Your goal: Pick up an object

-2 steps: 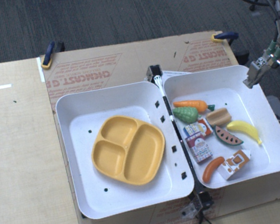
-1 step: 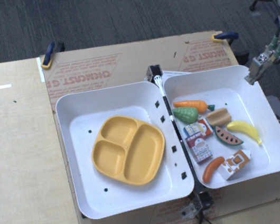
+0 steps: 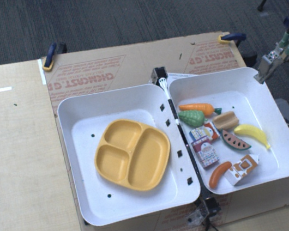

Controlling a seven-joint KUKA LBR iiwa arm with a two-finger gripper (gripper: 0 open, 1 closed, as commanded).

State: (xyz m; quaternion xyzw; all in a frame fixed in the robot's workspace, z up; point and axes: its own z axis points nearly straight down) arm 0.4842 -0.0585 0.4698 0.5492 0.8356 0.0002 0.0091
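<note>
Cardboard-topped bench: gripper point(image 3: 265, 71), finger state unclear, hovers at right bin's point(image 3: 275, 100) far-right rim; toy foods lie near-left, banana point(image 3: 252, 134) closest.

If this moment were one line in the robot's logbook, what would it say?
gripper: outside right bin, upper right | holding: nothing seen | right bin: toy food incl. carrot, banana | left bin: yellow tray

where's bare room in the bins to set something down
Left bin: bare white floor rings the yellow plate, widest along the near edge. Right bin: toy food crowds the middle; bare strips run along the far wall and right wall.
</note>
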